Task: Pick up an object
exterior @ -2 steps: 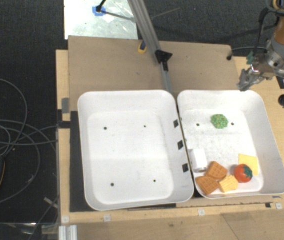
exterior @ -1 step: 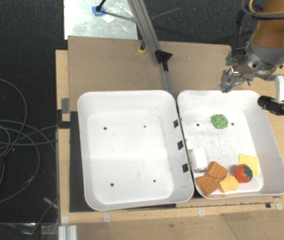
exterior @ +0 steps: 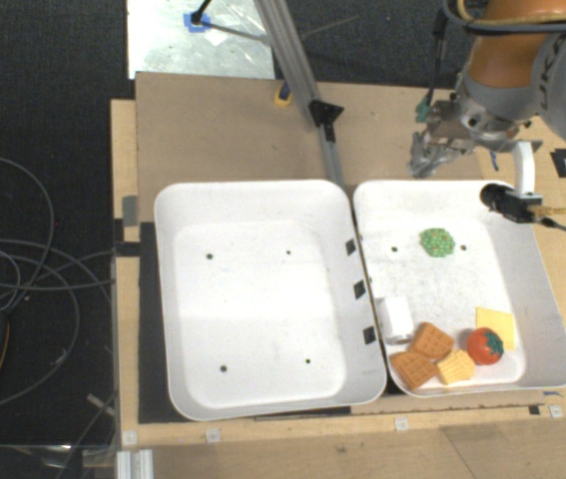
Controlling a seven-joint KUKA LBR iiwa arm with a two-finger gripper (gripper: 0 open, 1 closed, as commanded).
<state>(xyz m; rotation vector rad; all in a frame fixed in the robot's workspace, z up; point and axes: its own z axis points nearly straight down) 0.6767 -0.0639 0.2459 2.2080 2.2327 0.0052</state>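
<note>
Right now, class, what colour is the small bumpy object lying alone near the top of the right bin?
Green, clearest in the camera view.

Grey arm (exterior: 552, 58) reaching from right, hand (exterior: 427, 158) pointing down — nothing gripped
</note>
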